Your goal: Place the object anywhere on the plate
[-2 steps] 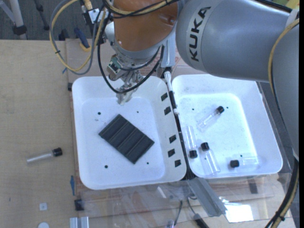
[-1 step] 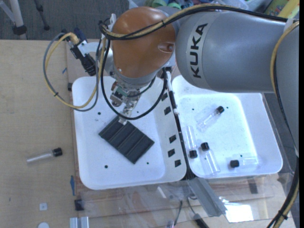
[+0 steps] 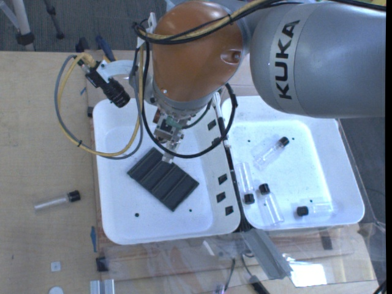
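1. The gripper hangs low over the left bin, at the upper edge of the dark ribbed plate.
2. Whether it holds anything cannot be told.
3. 4 clear vials lie in the right bin, another on the counter.
4. Judged step: placing; next, confirm an object rests on the plate.

Bright even light; glare washes white bins; soft focus, faint shadows.
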`<state>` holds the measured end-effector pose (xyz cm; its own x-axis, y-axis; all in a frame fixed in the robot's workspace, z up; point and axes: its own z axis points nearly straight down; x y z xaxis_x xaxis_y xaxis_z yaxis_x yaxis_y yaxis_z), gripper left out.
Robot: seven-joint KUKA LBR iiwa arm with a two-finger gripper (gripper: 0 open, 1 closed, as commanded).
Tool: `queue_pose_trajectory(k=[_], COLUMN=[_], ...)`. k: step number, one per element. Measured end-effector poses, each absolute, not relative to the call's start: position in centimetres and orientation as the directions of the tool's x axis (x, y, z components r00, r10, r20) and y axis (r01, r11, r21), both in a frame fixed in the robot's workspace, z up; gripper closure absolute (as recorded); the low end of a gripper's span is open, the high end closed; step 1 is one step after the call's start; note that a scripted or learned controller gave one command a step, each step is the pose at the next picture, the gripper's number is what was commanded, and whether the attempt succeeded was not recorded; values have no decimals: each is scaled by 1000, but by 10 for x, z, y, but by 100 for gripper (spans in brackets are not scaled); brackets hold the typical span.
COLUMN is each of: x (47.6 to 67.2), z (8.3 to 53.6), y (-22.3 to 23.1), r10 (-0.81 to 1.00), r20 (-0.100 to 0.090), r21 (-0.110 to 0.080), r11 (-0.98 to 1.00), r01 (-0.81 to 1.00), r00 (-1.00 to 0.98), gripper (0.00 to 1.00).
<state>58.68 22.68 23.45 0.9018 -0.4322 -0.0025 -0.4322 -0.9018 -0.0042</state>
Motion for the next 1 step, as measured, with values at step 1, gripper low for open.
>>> queue_pose_trajectory(k=[1], x=[665], z=[308], y=[225], r10=[-679], r20=[-2], r21=[-8], r11=[-734], r01=[-679], r00=[734], gripper=[100])
